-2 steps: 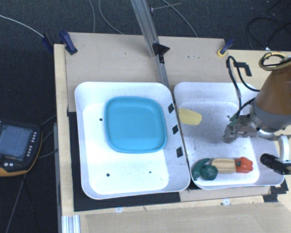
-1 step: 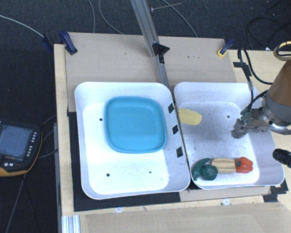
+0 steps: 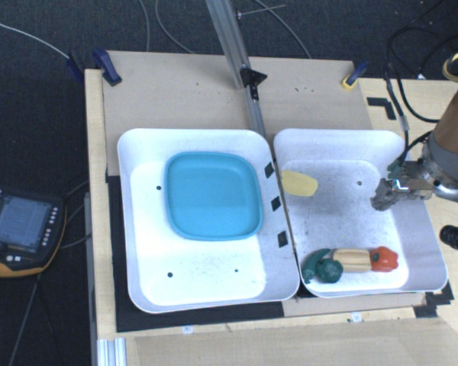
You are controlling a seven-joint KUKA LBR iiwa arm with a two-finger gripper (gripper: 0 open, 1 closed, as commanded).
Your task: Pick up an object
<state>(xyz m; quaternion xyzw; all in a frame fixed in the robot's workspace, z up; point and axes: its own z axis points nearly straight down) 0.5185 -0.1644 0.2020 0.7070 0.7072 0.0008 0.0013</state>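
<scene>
Camera view: gripper (image 3: pixel 383 198) seen over right bin (image 3: pixel 343 139), near its right edge; finger state cannot be told, nothing seen pinched. Toy vegetables (image 3: pixel 349 262) lined along right bin's front edge, yellow piece (image 3: pixel 299 183) by its left edge. Blue plate (image 3: pixel 213 195) centred in left bin (image 3: pixel 141 204).

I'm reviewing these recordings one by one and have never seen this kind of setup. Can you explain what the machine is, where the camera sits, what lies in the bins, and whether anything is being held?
One fixed camera looks down at a slant on a bench bearing two white bins. The robot arm reaches in from the picture's right; its gripper hangs over the right bin. That bin contains a yellow piece near its left wall and, along the near edge, a green, tan and red toy. The left bin contains a blue tray. Nothing shows between the gripper's tips, so nothing appears held.
</scene>
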